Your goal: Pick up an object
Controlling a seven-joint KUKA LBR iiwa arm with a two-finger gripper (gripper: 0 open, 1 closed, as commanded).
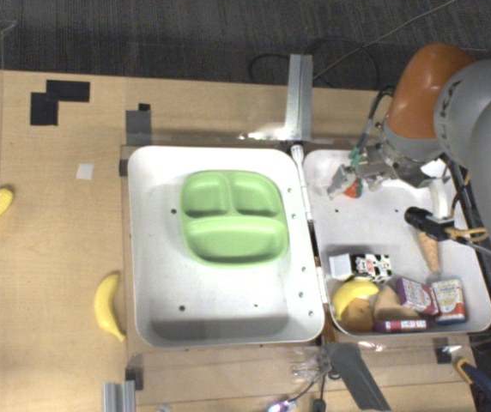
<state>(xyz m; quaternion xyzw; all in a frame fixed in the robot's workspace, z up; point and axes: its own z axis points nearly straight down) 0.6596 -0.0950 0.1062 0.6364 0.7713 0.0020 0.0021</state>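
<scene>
In the near corner of the right bin [477, 316], beside a yellow fruit [354, 302], lies a heap of small packets [439, 299]; these look light and stiff, likely best pinched across their short flat sides, while the fruit seems rounder and slippery. The pincer [349, 181] hovers at the bin's far left corner, well apart from the heap. Whether it is spread or pressed together, I cannot tell.

A tray [231, 215] lies mid left bin [155, 316]. Packets [434, 299] and a lemon [354, 297] crowd the right bin's [374, 221] near edge. A banana [108, 305] lies left of the bins.
</scene>
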